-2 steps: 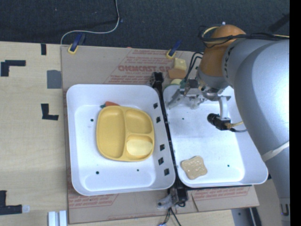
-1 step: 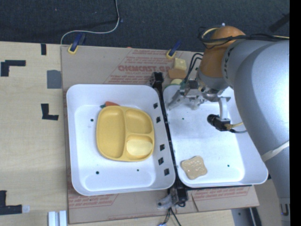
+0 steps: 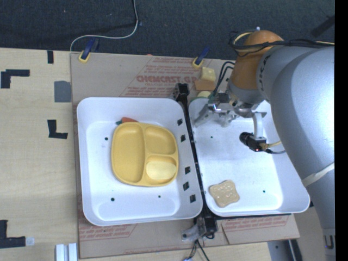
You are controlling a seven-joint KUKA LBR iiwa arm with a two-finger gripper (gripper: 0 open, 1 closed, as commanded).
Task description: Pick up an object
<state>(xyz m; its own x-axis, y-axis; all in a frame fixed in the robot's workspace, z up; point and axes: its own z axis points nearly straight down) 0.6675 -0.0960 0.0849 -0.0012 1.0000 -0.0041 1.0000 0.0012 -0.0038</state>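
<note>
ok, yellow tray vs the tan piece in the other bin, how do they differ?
The yellow tray is large, with divided compartments, in the left bin. The tan piece is far smaller, flat and speckled, in the right bin near its front edge. Both lie flat, away from the arm.

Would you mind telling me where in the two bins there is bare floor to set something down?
Right bin: its middle is bare, between the gripper and the tan waffle piece. Left bin: the yellow divided plate crowds it, leaving a bare strip along the near edge.
</note>
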